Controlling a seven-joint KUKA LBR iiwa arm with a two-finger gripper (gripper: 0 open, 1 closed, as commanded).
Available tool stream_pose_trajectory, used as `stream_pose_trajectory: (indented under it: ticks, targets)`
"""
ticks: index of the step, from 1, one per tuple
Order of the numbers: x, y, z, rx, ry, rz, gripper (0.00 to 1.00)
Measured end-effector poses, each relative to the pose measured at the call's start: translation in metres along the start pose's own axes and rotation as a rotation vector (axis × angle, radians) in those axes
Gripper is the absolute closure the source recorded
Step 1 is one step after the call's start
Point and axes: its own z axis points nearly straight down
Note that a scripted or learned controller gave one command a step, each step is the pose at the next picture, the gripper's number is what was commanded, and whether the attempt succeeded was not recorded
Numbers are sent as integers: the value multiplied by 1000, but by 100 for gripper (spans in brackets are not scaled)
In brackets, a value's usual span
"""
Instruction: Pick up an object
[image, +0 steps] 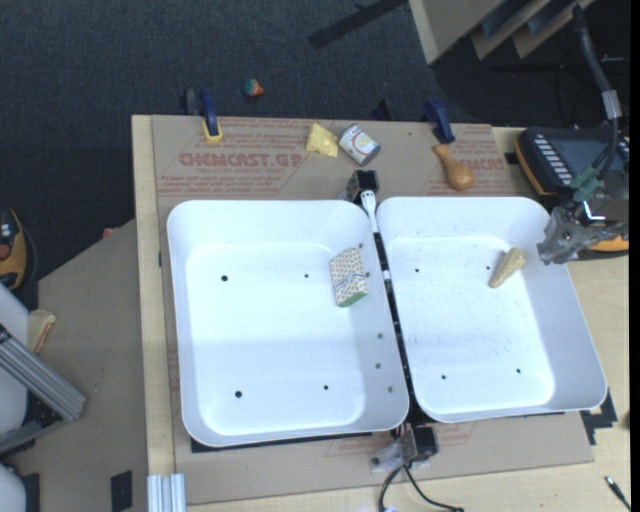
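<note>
Currently my end effector (562, 243) sits at the right bin's (480, 395) right rim; can't tell its opening. Tan wedge (507, 267) lies just left of it, long axis slanting. Patterned packet (348, 276) farther left, left bin (260, 410).

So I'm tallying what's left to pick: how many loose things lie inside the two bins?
2. A patterned block lies in the left bin near its right wall; a tan wedge lies in the right bin, upper right, near the claw.
</note>
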Motion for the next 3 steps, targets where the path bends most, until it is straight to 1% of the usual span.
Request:
stream_pose_trajectory:
  ticks: [1, 2, 3]
  targets:
    - [147, 12, 67, -2, 0, -10, 100]
    - [149, 2, 52, -13, -2, 2, 100]
    - [128, 0, -138, -33, 0, 5, 100]
